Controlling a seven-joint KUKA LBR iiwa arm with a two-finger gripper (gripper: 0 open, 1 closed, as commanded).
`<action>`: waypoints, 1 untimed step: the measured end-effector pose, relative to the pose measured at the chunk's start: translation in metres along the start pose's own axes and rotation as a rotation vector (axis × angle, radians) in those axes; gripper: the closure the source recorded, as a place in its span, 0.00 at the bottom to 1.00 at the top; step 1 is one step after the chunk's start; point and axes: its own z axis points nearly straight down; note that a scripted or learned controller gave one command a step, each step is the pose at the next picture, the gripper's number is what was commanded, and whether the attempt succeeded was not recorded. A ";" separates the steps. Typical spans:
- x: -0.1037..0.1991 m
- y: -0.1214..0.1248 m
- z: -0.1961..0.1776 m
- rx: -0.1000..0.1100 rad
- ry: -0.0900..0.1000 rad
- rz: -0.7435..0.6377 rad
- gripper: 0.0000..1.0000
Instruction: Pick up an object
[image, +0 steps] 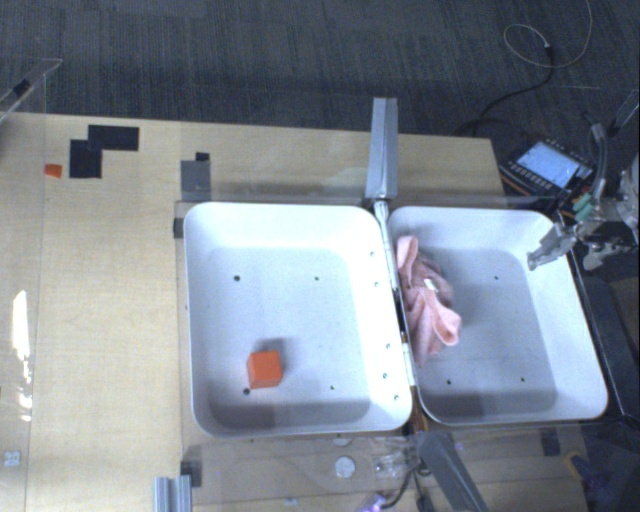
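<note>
A small orange cube (265, 369) lies in the front left part of the left bin (300, 225). A crumpled pink cloth (427, 302) rests against the left wall of the right bin (500, 405), close to the divider. My gripper (572, 248) hangs at the far right edge of the right bin, over its upper right rim. It is well apart from both the cloth and the cube. Nothing is visible in its grasp.
A grey metal post (383, 150) stands behind the seam between the bins. A lit screen (545, 165) with cables sits at the back right. Black patches (100, 148) and a small orange mark (52, 171) lie on the wooden bench at the far left.
</note>
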 end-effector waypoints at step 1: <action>0.034 0.008 0.090 0.001 0.001 0.034 0.00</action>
